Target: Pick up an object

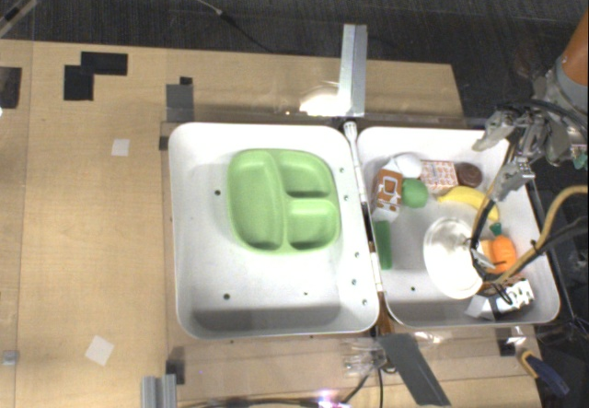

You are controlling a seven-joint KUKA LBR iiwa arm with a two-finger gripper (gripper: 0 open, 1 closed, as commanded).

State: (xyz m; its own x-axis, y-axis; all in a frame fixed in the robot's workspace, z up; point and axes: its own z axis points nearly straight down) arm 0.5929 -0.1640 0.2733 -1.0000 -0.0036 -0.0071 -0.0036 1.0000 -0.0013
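Seemingly mid-approach, the gripper (479, 254) hangs low in the right bin (543, 309); whether its fingers are spread or pressed together I cannot tell. An orange carrot-like toy (502, 250) lies just beside it, a banana (463, 198) beyond. Next: settle over one and grasp it.

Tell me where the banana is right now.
The banana lies in the right bin, toward its far right side, between the brown round thing behind it and the carrot in front.

2 white bins (198, 213), 1 green tray (276, 199), 1 banana (463, 198), 1 carrot (502, 250), 1 clear cup (451, 245).
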